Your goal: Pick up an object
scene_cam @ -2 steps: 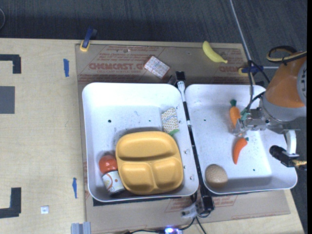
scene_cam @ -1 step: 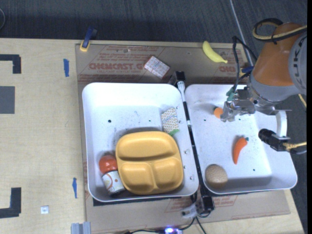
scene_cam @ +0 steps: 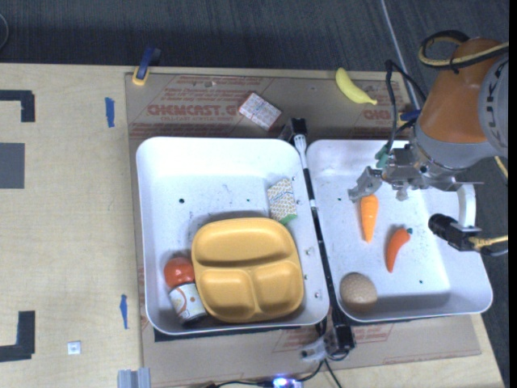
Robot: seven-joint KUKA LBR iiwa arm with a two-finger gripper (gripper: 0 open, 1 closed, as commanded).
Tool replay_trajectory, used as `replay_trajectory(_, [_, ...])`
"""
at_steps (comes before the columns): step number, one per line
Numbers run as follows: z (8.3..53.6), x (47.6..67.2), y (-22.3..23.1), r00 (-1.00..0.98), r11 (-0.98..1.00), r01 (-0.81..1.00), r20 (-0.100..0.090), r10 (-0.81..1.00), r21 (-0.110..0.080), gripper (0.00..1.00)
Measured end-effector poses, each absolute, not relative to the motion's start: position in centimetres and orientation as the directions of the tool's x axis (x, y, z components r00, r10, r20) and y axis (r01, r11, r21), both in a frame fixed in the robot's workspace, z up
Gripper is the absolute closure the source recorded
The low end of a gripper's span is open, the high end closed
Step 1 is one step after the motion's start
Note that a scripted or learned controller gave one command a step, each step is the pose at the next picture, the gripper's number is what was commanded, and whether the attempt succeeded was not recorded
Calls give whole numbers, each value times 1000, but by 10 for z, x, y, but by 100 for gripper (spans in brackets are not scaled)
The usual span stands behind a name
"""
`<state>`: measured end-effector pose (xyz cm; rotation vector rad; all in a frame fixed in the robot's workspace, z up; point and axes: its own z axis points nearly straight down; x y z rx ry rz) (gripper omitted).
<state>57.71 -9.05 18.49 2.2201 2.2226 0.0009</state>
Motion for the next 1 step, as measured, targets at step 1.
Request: replay_trajectory(1, [91,574,-119,1,-1,1000,0,1000,-2,0])
